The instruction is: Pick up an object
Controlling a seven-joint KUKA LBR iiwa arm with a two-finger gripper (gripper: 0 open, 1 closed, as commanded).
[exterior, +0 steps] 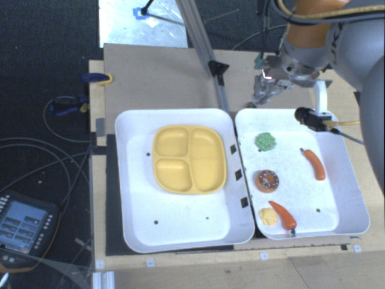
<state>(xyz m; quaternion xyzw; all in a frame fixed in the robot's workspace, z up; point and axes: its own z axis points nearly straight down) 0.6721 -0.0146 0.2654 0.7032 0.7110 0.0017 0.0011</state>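
The right bin [337, 221] holds a green broccoli-like piece [264, 141], a chocolate doughnut [267, 180], an orange sausage [314, 163], a red chili pepper [283, 214] and a small yellow lump [267, 217]. My gripper [262, 95] hangs above the back edge of the right bin, behind the green piece, with nothing visible between its fingers. Whether the fingers are open or shut is unclear.
The left bin [138, 221] carries a yellow divided plate [187, 159]. A slanted metal pole [198, 29] crosses the back of the bench. Cables and a teach pendant [24, 221] lie off the bench at left.
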